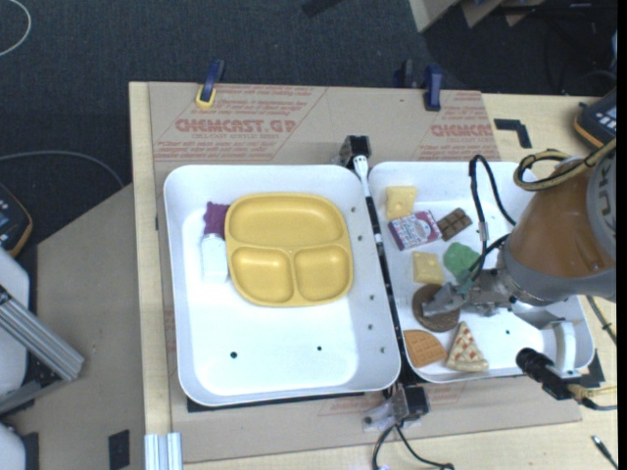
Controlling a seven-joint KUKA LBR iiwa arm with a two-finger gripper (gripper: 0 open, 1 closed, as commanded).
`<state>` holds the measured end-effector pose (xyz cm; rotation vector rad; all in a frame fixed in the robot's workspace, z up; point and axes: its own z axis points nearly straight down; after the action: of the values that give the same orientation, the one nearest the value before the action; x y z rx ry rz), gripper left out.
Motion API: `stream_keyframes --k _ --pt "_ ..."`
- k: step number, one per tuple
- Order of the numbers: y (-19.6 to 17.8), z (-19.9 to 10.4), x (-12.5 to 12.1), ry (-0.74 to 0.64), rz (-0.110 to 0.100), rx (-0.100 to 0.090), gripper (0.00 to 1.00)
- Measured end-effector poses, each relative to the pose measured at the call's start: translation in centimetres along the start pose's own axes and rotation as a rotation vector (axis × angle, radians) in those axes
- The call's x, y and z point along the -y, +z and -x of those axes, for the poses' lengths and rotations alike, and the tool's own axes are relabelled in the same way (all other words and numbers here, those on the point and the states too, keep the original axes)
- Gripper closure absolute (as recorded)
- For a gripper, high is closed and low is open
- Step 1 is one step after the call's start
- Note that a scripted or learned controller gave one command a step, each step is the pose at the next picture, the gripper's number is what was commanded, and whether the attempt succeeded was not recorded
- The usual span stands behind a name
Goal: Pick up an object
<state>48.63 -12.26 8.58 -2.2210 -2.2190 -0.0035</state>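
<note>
My gripper is low inside the right bin, at the right edge of a dark brown round disc. A green piece lies just behind the gripper, and a small yellow block lies to its left. In front of it are a pizza slice and an orange round cracker. At the back of the bin lie a purple-and-white packet, a brown chocolate piece and a yellow cheese block. The arm's grey and orange body covers the bin's right part.
The left bin holds a yellow divided plate, with a purple item and a white item at its left side. Black cables loop above the right bin's back right corner.
</note>
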Motion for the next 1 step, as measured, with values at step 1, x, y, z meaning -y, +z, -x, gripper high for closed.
stream_keyframes --k 1 --pt "-1.29 0.07 -0.22 0.001 0.011 0.004 1.0"
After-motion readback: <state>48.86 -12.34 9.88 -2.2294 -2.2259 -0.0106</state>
